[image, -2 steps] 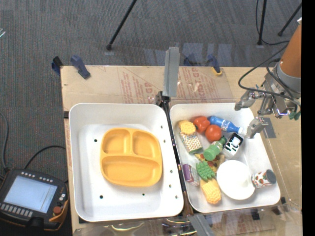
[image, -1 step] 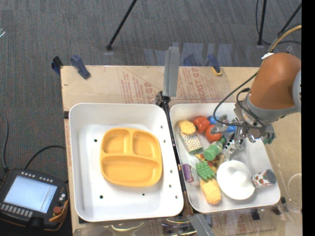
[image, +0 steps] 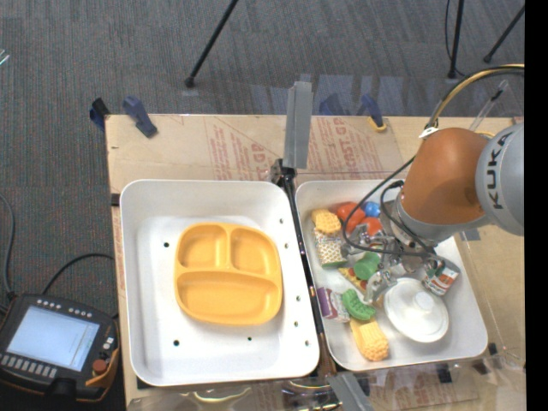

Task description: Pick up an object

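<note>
The right bin holds several toy items: a corn cob, a white bowl, a small can, a green leafy piece, a yellow waffle-like piece, a red ball and a blue ball. My gripper hangs low over the middle of this bin, below the arm's orange band. It is right beside a green object. The wrist hides whatever lies beneath it.
The left bin holds a yellow divided plate. A grey post rises at the back between the two bins. A pendant with a screen lies on the floor at the lower left.
</note>
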`<action>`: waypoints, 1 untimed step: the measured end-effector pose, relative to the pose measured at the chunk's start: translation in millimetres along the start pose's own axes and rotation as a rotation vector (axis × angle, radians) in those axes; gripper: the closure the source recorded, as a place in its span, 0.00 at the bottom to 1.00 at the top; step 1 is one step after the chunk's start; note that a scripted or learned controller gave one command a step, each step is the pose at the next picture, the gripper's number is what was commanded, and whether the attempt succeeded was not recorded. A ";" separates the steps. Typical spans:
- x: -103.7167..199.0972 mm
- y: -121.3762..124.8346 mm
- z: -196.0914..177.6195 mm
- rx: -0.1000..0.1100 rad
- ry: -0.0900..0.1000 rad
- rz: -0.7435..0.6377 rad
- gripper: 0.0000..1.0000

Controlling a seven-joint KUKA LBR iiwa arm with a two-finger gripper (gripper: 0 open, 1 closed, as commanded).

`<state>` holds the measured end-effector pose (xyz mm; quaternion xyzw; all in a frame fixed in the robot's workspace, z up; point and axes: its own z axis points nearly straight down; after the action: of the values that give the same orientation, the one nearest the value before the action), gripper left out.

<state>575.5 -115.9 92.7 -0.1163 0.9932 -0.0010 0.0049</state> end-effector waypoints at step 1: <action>38.3 14.1 -1.7 0.003 -0.010 -0.068 0.00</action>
<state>535.0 -111.0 94.0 -0.1500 0.9886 -0.0023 0.0099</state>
